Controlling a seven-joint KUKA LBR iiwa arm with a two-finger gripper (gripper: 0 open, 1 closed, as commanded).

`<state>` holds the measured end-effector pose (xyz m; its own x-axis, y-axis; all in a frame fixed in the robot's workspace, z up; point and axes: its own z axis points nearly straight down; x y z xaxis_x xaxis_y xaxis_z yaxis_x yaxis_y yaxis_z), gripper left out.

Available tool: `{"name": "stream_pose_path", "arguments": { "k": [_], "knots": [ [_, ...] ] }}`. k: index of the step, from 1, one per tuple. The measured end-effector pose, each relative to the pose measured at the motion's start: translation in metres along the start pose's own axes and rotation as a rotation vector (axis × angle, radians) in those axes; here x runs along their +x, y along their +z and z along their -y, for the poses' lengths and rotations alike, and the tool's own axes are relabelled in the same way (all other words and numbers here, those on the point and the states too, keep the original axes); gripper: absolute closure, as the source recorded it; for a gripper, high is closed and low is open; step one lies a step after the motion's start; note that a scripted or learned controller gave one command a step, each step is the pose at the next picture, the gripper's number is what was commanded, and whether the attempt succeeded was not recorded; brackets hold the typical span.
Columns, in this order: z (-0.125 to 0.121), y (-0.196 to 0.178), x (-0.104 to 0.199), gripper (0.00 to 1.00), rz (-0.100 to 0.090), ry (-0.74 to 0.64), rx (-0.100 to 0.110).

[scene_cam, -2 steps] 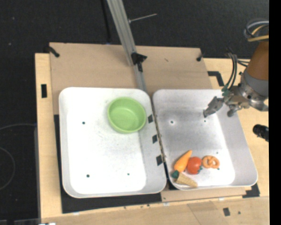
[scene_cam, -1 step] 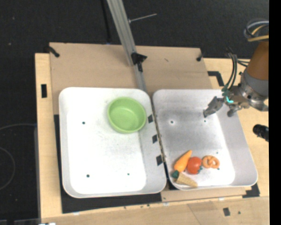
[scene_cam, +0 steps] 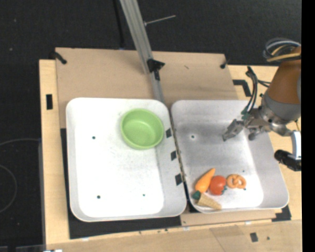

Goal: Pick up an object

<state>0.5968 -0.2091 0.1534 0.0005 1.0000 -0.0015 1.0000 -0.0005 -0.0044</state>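
Bins: we count two shallow white trays, matte and speckled. Left bin [scene_cam: 94, 193] holds a round green bowl [scene_cam: 142, 128]. Right bin [scene_cam: 262, 188] holds a tapered carrot [scene_cam: 205, 180], glossy tomato [scene_cam: 217, 185], twisted pretzel [scene_cam: 235, 181] and ridged cone [scene_cam: 208, 202] clustered at its near edge. Gripper [scene_cam: 241, 132] hovers above, fingers spread, nothing between them.

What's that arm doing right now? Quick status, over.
Two-finger gripper open, above right white bin, holding nothing. Orange carrot, red tomato, pretzel untouched at near edge. Path clear.
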Motion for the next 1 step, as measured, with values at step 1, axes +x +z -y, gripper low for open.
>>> {"name": "stream_pose_path", "arguments": {
  "k": [1],
  "knots": [
    [0.0009,0.0528,-0.0010,0.00,0.000,0.001,0.000]
  ]
}}
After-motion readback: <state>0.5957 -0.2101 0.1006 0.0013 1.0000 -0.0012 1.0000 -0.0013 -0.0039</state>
